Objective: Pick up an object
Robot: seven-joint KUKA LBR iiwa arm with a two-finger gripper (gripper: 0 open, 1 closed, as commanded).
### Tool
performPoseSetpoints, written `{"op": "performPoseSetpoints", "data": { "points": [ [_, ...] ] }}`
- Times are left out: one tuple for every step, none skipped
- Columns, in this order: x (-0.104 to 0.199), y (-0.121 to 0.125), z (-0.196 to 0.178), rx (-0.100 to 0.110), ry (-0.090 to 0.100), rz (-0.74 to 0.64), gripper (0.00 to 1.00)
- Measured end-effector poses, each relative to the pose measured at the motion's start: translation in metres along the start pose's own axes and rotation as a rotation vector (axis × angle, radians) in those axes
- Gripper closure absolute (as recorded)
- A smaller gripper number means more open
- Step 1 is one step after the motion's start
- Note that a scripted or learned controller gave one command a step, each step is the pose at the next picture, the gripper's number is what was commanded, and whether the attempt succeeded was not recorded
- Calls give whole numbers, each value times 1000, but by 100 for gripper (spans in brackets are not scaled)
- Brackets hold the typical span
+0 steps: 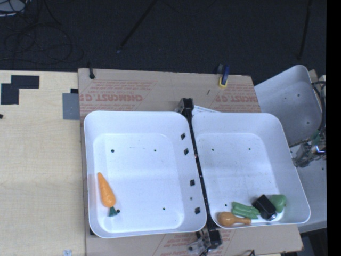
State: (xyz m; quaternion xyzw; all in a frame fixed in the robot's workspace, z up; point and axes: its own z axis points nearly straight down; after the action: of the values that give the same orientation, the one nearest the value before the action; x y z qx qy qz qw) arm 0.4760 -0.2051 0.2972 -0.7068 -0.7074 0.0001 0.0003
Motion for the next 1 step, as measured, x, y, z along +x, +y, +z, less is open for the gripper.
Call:
{"op": "performPoseSetpoints", "data": {
  "points": [
    [28, 35, 36, 4, 2, -2, 100]
  ]
}}
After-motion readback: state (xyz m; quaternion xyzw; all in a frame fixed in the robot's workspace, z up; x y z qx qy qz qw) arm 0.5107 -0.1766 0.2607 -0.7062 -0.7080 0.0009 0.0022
